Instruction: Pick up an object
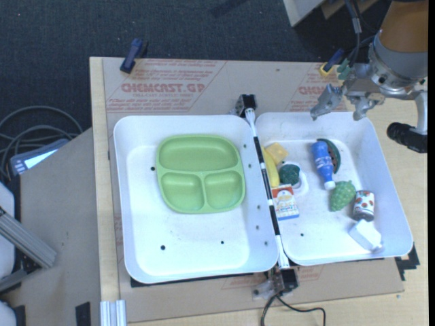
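Hand [340, 106] hangs over the far rim of the right bin [387, 182], fingers spread, nothing between them; the arm [404, 26] enters from the upper right. All loose items lie in the right bin, nearer the camera than the hand. Blue bottle [322, 160], white cap toward the camera, lies closest to the hand, just below it, resting against a dark green-and-red item [333, 152] on its far side. Taking the bottle as landmark: yellow item [273, 161] to its left against the bin's left wall; dark green broccoli-like piece [290, 174] between the two; small carton [285, 202] with red-and-white label below-left, print too small to read; light green lumpy piece [342, 194] just below the cap; small can [363, 205] beside that piece, label illegible; white block [366, 236] farther below, near the bin's near corner. Left bin [136, 236] holds a green three-compartment tray [201, 173]. Board on the desk [170, 83] behind the bins carries red print, "CHEMCAST GP" legible, smaller lines not.
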`<state>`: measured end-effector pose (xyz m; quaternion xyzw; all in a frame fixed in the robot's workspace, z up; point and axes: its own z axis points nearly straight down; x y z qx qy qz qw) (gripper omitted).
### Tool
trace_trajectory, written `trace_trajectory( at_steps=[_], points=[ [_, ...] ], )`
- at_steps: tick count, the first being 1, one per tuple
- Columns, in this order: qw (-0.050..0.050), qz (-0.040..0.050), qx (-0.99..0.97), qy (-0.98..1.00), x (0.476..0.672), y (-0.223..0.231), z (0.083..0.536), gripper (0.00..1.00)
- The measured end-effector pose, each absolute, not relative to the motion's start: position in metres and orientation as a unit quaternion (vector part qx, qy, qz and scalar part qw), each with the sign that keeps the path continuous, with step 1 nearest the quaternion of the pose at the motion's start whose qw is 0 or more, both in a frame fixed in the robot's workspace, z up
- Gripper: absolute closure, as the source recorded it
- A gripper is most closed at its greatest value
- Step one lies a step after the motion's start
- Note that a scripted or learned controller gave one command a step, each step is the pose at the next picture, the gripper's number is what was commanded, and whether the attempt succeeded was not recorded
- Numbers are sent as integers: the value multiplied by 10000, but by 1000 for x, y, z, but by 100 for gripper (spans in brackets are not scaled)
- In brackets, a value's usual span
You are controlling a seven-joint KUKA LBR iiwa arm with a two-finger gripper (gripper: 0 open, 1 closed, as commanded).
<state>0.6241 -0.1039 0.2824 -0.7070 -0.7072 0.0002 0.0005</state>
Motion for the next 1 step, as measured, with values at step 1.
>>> trace_trajectory(
  at_steps=[1],
  points=[
    [7,8,-7074,-7068,638,-144,206,0]
  ],
)
